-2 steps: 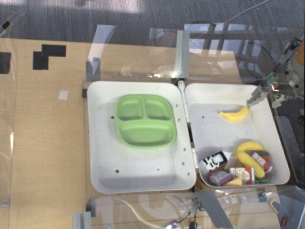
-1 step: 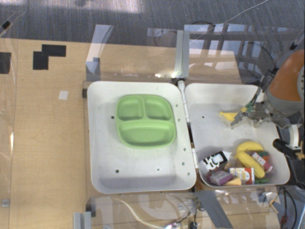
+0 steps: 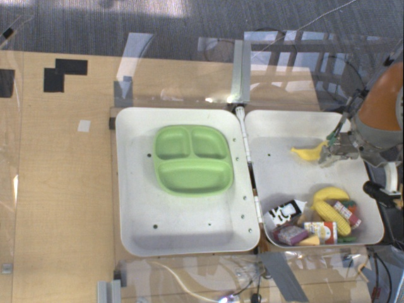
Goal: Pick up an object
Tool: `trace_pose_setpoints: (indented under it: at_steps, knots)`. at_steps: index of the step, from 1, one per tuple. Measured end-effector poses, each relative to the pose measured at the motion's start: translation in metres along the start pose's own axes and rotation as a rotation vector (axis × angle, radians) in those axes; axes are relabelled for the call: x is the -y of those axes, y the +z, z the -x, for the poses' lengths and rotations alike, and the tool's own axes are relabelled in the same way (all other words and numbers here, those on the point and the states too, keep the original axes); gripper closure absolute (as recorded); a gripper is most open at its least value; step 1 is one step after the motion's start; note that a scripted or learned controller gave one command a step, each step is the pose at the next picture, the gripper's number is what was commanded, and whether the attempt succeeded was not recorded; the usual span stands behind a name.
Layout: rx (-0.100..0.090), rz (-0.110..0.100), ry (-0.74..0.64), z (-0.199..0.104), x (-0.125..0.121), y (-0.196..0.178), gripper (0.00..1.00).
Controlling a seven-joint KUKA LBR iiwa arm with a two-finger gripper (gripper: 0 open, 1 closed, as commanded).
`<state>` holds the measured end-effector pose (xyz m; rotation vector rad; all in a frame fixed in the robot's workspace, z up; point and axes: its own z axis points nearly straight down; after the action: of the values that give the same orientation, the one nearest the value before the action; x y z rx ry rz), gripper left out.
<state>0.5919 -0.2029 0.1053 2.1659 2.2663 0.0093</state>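
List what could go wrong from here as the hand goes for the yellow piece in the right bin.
1. The hand sits at one tip of the small yellow banana-shaped piece, not over its middle; an end grip may slip or push it away.
2. That piece lies alone on the smooth floor of the right bin, so a nudge could send it sliding.
3. The other items, like the corn cob, are heaped in the near corner, so a retry there may catch several.

Robot lab, wooden bench (image 3: 63, 169), white bins (image 3: 132, 232), cables (image 3: 328, 11)
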Motion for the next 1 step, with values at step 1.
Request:
trace_pose_setpoints:
  at_steps: [1]
  knots:
    - [0.0,0.0,0.0,0.0,0.0001,0.0001,0.0]
